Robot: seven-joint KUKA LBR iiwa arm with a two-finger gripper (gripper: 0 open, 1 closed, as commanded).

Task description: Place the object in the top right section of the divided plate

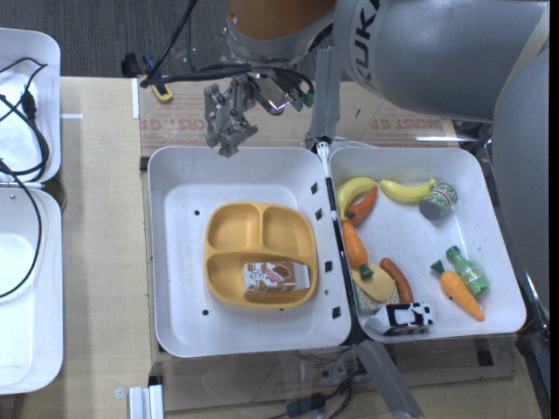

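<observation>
I count two white bins: left bin point(175, 260), right bin point(489, 199). One yellow divided plate point(229, 234) with three sections, and one small printed carton point(276, 278) on it. In the right bin I log two bananas point(407, 189), two carrots point(355, 243), one sausage point(398, 279), one green bottle point(467, 271), one small can point(438, 201), one black-and-white cow figure point(409, 317). One gripper point(229, 129).

My arm reaches in from three o'clock, grey links crossing the top of the view, the orange band at twelve o'clock above my wrist. My gripper point(229, 129) hangs down toward eleven o'clock, with nothing visible between its fingers.
</observation>
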